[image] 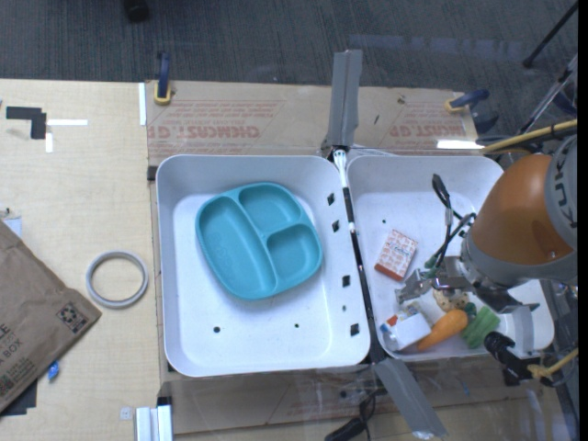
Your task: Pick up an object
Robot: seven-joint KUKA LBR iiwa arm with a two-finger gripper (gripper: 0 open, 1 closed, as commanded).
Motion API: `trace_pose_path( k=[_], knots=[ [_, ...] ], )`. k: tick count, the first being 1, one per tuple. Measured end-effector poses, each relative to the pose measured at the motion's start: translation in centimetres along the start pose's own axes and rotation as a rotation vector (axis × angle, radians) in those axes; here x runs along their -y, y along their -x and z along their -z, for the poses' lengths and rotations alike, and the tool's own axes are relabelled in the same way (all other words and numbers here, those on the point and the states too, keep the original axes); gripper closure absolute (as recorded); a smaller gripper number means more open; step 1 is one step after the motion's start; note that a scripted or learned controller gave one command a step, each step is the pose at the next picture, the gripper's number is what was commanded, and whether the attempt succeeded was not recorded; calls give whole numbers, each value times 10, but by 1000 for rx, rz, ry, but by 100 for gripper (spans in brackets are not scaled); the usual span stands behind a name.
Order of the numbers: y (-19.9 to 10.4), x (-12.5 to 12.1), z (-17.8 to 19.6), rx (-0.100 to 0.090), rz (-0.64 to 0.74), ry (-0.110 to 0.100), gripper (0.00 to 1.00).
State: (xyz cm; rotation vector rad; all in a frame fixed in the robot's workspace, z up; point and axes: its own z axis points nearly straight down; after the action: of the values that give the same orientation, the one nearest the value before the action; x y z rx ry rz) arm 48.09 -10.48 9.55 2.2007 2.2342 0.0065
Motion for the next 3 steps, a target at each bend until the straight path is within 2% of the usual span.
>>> trace_pose_path(
  k=[1, 2, 3],
  knots=[
    [-10, -48, 0, 2, -88, 4, 0],
    [24, -96, 1, 2, 218, -2, 0],
    [-5, -150, -1, 2, 152, 2, 0]
  ],
)
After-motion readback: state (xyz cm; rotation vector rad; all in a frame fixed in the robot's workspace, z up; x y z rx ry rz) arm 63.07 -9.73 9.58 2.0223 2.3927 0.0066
